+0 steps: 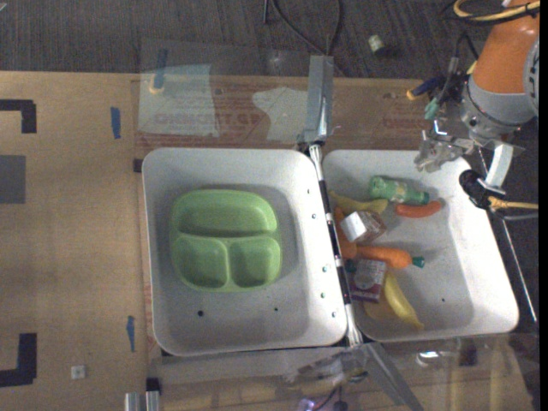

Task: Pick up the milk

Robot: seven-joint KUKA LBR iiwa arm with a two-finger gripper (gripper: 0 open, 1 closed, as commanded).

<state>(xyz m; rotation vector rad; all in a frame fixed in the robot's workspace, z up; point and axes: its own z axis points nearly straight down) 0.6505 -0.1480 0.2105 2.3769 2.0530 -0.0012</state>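
Note:
The milk (363,226), a small white and brown carton, lies tilted near the left side of the right bin (479,272), among toy foods. My gripper (437,154) hangs over the bin's far edge, up and to the right of the carton and well apart from it. It is open, with nothing between its fingers.
Around the milk lie a green bottle (397,190), a yellow banana (358,203), an orange-red pepper (419,208), a carrot (387,256), a maroon carton (369,280) and a second banana (400,300). The left bin (163,187) holds a green divided plate (226,239).

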